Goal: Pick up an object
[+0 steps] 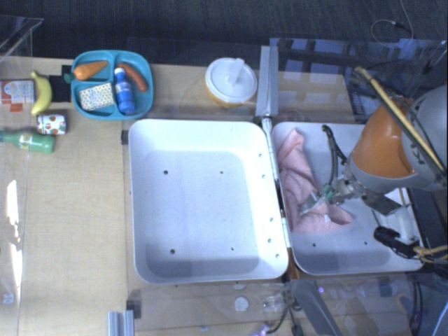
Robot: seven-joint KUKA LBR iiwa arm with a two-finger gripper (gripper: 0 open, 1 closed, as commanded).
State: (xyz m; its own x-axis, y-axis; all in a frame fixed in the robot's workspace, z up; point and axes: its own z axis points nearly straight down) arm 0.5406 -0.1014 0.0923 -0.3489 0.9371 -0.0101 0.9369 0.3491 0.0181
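A crumpled pink cloth (pixel 297 180) lies along the left side of the right bin (pixel 364 254). My gripper (pixel 313 203) is low over the lower part of the cloth, with the grey arm and its orange band reaching in from the right. The fingers press into the pink folds, and the cloth bunches around them. The tips are too small and dark to show how they stand.
The left bin (pixel 199 201) sits beside the right one, separated by a raised rim. On the bench at the back are a blue tray of toy food (pixel 112 82), a white lidded cup (pixel 231 81), a banana (pixel 42 93), a can and a green bottle.
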